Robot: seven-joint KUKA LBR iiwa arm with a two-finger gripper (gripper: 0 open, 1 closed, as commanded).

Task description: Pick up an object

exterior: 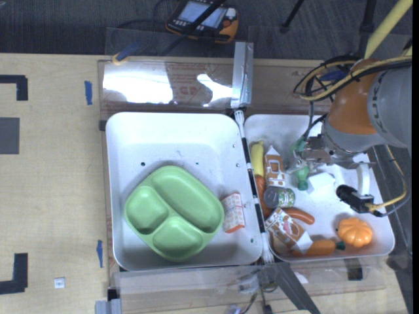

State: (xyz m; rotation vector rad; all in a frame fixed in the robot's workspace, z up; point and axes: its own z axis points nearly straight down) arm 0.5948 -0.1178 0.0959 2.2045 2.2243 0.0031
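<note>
A: The bench [52, 195] is pale wood, with dark carpet beyond its far edge and a handheld control pendant [201, 19] lying on that carpet. Blue tape marks [88, 91] and black corner marks [18, 87] sit on the wood at the left. Two shallow white bins stand side by side: the left bin [131, 133] and the right bin [383, 241], with a clear plastic sheet [170, 84] behind the left one.

B: And the contents?

A: The left bin holds a green divided plate [173, 211] and, just beside the plate's right edge, a small printed packet [233, 212]. The right bin is crowded along its left wall: a yellow banana [256, 157], an orange-and-white carton [273, 169], a can [281, 197], a sausage [298, 216], a boxed snack [288, 231], a carrot [319, 246] and a small orange pumpkin [355, 231].

B: Where is the arm?

A: The arm [393, 106] reaches in from the right, its orange band [350, 110] over the right bin's far corner. The gripper [305, 161] points down into the right bin, just beside the carton and above a small green object [302, 177].

B: Is anything held?

A: I cannot tell; the gripper's tip is too small and cluttered to read. The green object lies at or just below that tip, on the bin floor.
</note>
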